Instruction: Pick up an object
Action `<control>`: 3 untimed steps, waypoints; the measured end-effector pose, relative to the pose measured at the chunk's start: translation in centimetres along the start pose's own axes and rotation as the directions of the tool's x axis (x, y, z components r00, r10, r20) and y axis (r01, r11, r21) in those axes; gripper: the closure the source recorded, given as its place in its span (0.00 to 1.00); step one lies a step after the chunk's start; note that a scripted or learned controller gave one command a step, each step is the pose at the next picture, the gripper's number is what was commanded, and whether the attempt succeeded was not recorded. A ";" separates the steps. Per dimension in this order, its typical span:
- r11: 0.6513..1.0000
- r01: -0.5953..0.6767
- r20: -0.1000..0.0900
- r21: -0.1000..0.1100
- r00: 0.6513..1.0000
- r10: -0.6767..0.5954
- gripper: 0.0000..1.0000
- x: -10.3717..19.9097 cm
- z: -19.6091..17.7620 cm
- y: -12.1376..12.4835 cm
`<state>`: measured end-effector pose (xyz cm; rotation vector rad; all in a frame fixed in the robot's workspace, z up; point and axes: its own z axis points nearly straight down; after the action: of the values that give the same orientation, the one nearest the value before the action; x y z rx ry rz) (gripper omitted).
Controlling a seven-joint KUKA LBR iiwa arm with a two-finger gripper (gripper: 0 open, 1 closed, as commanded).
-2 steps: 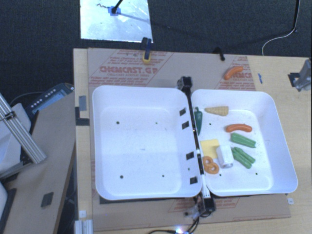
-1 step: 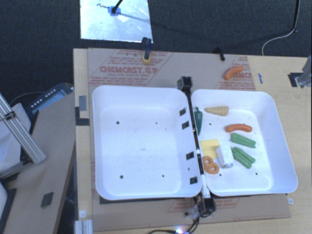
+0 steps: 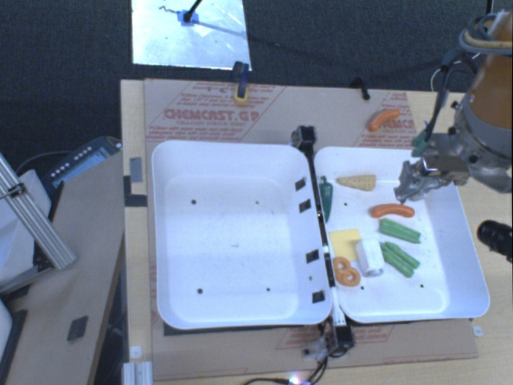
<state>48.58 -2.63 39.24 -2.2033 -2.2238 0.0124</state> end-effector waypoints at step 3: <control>1.000 -0.009 0.003 -0.016 1.000 0.009 1.00 -2.4 -14.4 8.4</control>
<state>57.16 -4.96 53.54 -2.2228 -2.2228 -0.0022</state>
